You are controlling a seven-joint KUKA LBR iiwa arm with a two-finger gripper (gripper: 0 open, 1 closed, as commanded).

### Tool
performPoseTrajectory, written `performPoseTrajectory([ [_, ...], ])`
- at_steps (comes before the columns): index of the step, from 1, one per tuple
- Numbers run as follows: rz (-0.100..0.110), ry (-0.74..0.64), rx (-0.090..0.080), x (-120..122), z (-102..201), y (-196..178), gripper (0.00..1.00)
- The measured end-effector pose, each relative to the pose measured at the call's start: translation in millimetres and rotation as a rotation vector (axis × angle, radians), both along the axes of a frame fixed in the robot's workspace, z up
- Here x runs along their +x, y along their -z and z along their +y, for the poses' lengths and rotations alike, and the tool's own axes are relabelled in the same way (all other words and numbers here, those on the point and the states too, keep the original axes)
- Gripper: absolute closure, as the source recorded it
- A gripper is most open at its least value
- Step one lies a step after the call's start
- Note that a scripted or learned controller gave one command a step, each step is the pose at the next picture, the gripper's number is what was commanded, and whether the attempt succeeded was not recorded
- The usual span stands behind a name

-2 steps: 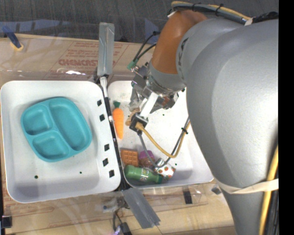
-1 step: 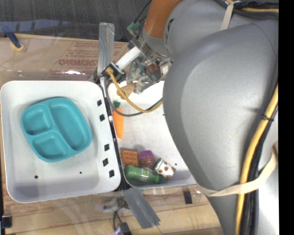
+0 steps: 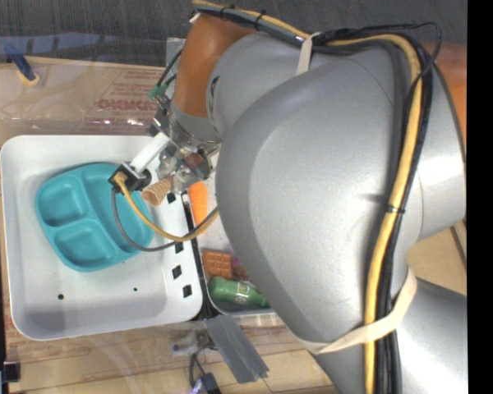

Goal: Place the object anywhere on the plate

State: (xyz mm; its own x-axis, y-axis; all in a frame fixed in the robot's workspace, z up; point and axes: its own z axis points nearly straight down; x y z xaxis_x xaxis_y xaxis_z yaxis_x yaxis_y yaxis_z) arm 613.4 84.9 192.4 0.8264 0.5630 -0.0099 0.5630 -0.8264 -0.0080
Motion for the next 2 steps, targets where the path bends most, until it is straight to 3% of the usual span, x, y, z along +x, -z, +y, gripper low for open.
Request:
performPoseTrajectory([
  [1, -0.009, -0.111, 0.002, 10.8, 79.0, 0.5, 1.0],
  [2, -0.008, -0.11, 0.0, 10.8, 78.3, 0.5, 0.0],
])
